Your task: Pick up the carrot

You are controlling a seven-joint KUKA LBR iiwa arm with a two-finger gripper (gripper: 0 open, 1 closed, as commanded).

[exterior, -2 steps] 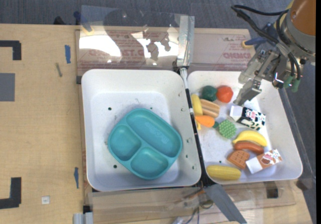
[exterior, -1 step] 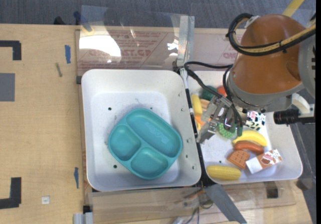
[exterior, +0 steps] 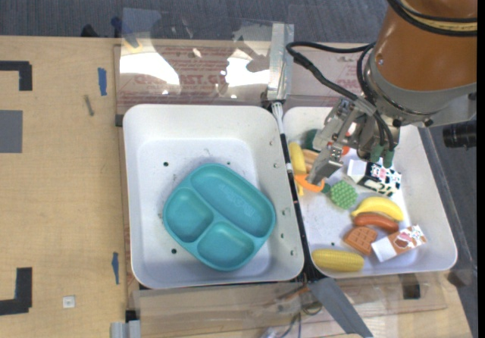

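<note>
The gripper [exterior: 327,164] is hanging low over the right bin [exterior: 439,253], its fingers standing slightly apart above the carrot [exterior: 309,185], which is lying against the bin's left wall beside the green piece [exterior: 343,194], seemingly lining up for a grasp.

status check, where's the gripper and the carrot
Gripper low in right bin, at its left side. Carrot just below the fingertips, not gripped. Green toy and banana close by.
</note>
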